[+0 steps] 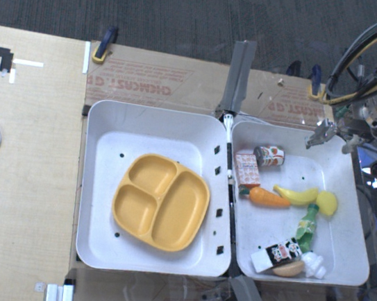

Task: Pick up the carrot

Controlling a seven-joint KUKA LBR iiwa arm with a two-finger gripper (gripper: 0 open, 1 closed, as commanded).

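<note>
Carrot (268, 198) lies lengthwise left-right in the right bin (352, 227), down-left of the hand (324, 134), whose grip I can't tell.

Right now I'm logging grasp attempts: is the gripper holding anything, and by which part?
Nothing is held. The gripper is above the right bin's far rim, and the carrot lies on the bin floor apart from it.

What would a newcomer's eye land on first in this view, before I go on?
Most likely the yellow divided plate, alone in the left bin. Next, the cluster in the right bin: the orange carrot by its left wall, with a yellow banana just right of it. The gripper hangs over that bin's far right corner.
</note>
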